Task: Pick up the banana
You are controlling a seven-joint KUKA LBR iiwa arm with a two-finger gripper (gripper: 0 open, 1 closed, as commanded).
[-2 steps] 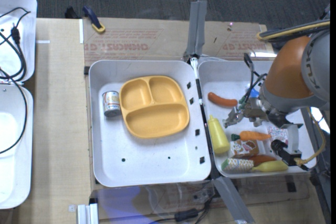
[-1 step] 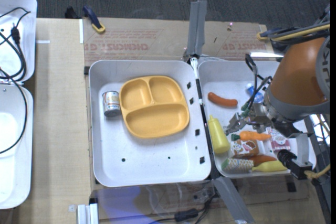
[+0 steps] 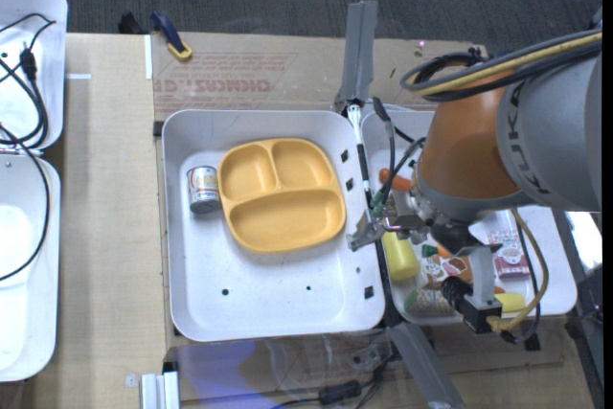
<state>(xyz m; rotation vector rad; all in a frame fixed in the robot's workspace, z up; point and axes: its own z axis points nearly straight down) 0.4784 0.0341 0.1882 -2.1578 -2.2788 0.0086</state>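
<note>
two bins side by side on the bench [image 3: 105,206]. left bin [image 3: 192,302]: divided plate [image 3: 283,196] in the far-centre part, small can [image 3: 202,190] just left of the plate, lying on its side, about touching it. right bin [image 3: 560,287]: arm [image 3: 498,129] over its middle, hiding much of it; banana [image 3: 399,256] at the left wall, near side; packets [image 3: 508,254] right of the banana. clamp [image 3: 170,35] on the bench, far left of the bins.

bench [image 3: 105,206], brown cardboard-looking top; two white bins [image 3: 192,302] side by side on it, blue-yellow clamp [image 3: 170,35] near back edge
</note>
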